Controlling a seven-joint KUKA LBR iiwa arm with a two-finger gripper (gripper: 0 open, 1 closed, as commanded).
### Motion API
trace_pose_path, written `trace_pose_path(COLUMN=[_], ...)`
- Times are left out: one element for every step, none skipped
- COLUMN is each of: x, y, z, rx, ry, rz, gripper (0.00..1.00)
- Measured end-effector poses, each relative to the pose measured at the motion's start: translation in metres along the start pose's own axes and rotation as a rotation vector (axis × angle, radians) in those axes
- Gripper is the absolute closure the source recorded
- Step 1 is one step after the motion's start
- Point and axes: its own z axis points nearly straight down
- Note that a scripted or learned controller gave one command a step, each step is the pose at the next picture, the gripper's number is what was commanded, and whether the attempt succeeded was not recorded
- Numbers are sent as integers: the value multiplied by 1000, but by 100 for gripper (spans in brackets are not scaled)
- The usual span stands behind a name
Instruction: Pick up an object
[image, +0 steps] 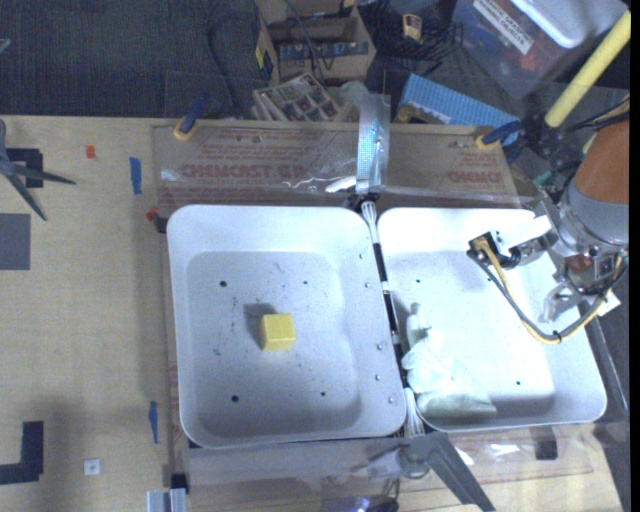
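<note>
A small yellow block (278, 331) lies near the middle of the left bin (200, 250). A crumpled white, pale-green soft item (440, 378) rests in the front left corner of the right bin (450, 230). My gripper (577, 283) hangs over the right bin's right edge, below the grey wrist and the orange band (611, 165). It is far from both objects, and nothing shows in its grasp. A yellow cable (520, 305) loops from the gripper across the right bin.
A taped cardboard panel (260, 165) lies behind the bins. Boxes and cables crowd the floor at the back. A yellow pole (592, 65) slants at the top right. A metal divider (385, 300) separates the two bins.
</note>
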Motion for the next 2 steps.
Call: trace_pose_path(x=[0, -1], y=[1, 2], z=[0, -7], rx=[-1, 1], ry=[0, -4], rz=[1, 4], gripper=[0, 100])
